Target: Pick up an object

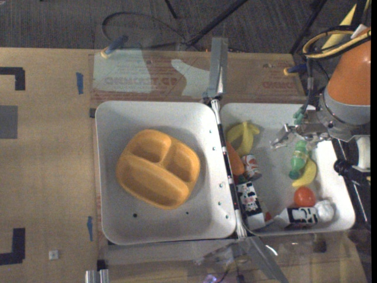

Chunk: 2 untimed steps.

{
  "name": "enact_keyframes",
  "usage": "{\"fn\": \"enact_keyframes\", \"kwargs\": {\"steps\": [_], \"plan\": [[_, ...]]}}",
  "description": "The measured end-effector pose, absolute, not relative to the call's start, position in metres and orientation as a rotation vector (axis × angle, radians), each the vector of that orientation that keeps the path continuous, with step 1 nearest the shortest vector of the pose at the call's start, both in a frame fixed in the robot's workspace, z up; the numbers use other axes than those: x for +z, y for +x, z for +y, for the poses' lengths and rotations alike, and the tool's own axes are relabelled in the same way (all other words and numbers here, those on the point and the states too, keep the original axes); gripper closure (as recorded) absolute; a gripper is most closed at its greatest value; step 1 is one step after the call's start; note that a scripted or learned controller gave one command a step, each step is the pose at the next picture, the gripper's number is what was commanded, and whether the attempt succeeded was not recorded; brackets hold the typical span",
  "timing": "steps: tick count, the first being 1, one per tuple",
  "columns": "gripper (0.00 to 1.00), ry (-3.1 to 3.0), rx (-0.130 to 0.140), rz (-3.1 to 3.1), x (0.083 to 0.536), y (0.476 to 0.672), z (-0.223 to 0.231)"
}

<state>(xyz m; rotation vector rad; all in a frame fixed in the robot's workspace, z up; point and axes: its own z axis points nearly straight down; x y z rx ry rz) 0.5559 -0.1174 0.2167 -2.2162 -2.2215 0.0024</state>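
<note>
The two bins [118, 122] are white. The left one holds an orange-yellow plate [158, 168]. In the right bin, the banana [242, 134] by the divider is yellow, and a second banana [306, 173] is yellow too. The bottle [298, 158] is green, the ball [304, 196] is orange-red, the carrot [235, 161] is orange. Two cartons [250, 197] are white with black patches. The bench [47, 170] is tan with blue tape marks [79, 82]. The arm [350, 81] is grey and orange.
</note>
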Motion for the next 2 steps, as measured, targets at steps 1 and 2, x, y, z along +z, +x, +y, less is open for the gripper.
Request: {"fn": "enact_keyframes", "kwargs": {"steps": [1,2], "plan": [[0.0,-2.062,-0.009,-2.392,0.103,0.525,-0.144],[0.0,-1.996,-0.023,-2.432,0.093,0.521,-0.18]]}}
